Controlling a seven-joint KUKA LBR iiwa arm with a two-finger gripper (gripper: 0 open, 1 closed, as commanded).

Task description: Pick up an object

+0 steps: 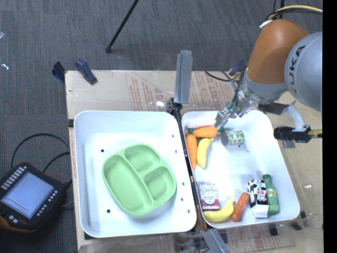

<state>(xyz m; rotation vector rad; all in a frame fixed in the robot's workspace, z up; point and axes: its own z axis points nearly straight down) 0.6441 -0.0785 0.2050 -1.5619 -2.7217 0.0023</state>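
Note:
My gripper (223, 119) hangs low over the far end of the right bin (274, 141). It is just above and between an orange carrot (205, 132) and a small green can (233, 138) lying on its side. A second carrot (191, 148) and a yellow piece of toy food (202, 153) lie along the bin's left wall. At the near end are a red box (209, 195), a banana (221, 213), a small carrot (240, 206), a black-and-white carton (257, 195) and a green bottle (270, 195). I see nothing held.
The left bin (89, 141) holds a green divided plate (139, 179). A grey post (183, 80) rises between the bins at the back. A teach pendant (26, 194) lies on the floor at left, and blue clamps (84, 70) sit at the bench's far left corner.

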